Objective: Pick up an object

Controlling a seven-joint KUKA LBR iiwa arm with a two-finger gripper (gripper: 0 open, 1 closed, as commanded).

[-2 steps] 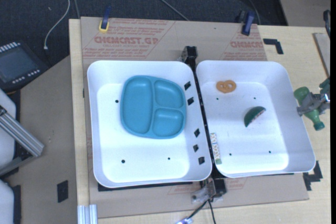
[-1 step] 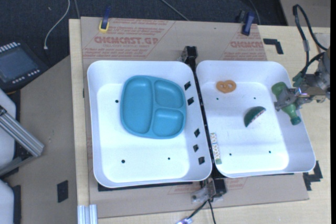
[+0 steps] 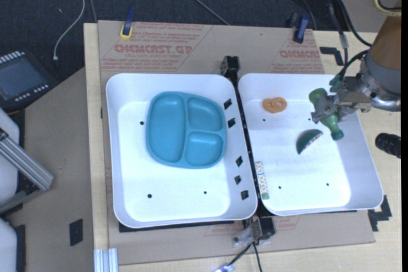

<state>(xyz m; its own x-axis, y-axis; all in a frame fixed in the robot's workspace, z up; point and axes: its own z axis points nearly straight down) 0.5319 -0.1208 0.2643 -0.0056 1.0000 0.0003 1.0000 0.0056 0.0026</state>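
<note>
My bench holds two bins side by side: the left bin [image 3: 127,200] and the right bin [image 3: 357,191]. A divided plate [image 3: 186,129] lies in the left bin, toward its 12 o'clock side. In the right bin, a pretzel [image 3: 275,105] sits at 10 o'clock, a wedge [image 3: 310,140] near centre, and my gripper [image 3: 328,113] hangs at 1 o'clock.

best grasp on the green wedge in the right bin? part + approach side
Judging from this view, come straight down on the green wedge and close across its narrow width near the middle. It lies flat on the right bin floor, apart from the orange pretzel-shaped piece and the bin walls, so a top approach looks unobstructed. The gripper hangs just above and right of it.
</note>
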